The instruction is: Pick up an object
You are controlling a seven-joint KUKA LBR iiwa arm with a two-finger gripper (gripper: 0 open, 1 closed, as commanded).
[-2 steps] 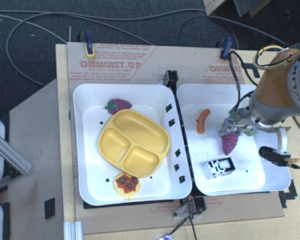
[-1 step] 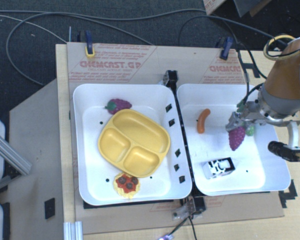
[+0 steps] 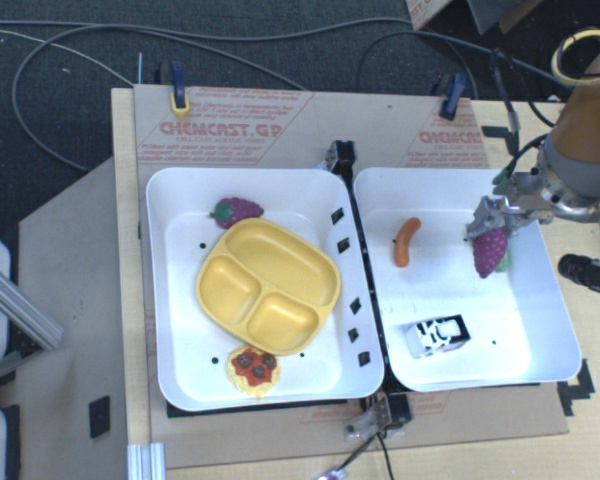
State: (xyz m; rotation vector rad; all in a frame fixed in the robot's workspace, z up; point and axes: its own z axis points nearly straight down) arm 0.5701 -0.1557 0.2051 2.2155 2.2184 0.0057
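The tool [image 3: 492,220] sits at the end of the grey arm with the orange band [image 3: 585,133], over the upper right part of the right white shallow bin [image 3: 540,363], and it is pinching the purple bunch of toy grapes [image 3: 490,251] by its top, so that the bunch hangs just under the tool. I judge that the grip is from above because the bunch is narrow there. To the left of the grapes, apart from them, the small orange toy sausage [image 3: 407,241] lies on the bin floor, and below and a little left of the grapes lies the small black and white box [image 3: 438,335]; its print is too small to read. Farther left of the grapes, in the left white shallow bin [image 3: 170,298], there is the yellow plastic plate with three compartments [image 3: 268,284], with a second purple toy bunch [image 3: 237,210] touching its upper edge and a round toy pizza with red topping [image 3: 254,369] at its lower edge. On the brown board of the worktop [image 3: 370,128], above the bins, red letters read "CHEMCAST GP". Two blue clamps [image 3: 179,88] hold this board, probably to keep it from moving.
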